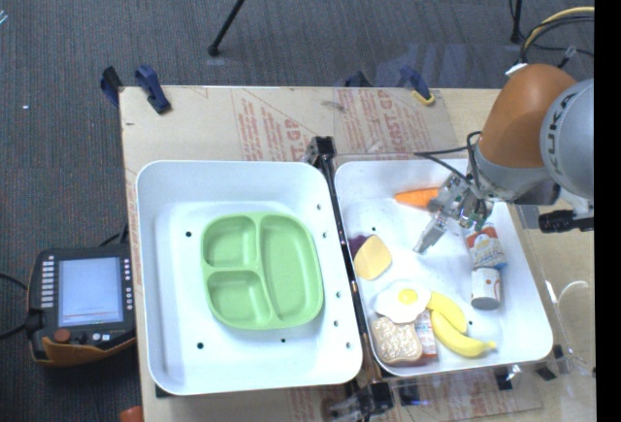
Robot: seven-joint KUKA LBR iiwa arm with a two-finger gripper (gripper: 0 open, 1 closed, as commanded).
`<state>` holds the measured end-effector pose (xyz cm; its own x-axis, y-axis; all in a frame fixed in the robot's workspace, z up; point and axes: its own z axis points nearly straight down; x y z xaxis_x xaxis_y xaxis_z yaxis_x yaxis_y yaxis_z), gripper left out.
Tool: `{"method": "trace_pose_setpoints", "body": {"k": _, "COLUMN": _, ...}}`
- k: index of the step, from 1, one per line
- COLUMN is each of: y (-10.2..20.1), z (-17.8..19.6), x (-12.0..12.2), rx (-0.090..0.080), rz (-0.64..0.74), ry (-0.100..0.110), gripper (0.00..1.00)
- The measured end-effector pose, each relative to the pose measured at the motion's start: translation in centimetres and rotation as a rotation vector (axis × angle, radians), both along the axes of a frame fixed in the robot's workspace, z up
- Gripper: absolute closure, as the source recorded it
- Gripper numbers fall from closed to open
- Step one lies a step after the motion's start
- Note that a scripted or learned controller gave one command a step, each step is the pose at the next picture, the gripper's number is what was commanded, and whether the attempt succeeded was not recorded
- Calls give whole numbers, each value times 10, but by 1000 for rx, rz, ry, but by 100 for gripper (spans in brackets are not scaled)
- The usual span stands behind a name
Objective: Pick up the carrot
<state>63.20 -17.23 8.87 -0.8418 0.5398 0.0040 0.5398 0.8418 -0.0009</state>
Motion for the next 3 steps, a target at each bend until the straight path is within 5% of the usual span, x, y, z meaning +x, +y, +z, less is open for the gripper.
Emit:
{"method": "trace_pose_setpoints", "body": {"k": 1, "y": -7, "z": -2, "x": 3, "rx": 10, "rz": -278, "ry": 12, "gripper": 0}}
{"method": "trace_pose_setpoints", "body": {"k": 2, "y": -12, "z": -3, "x": 4, "rx": 11, "rz": -379, "ry": 19, "gripper": 0}}
{"method": "trace_pose_setpoints", "body": {"k": 3, "y": -26, "z": 0, "x": 13, "rx": -3, "rz": -820, "ry": -5, "gripper": 0}}
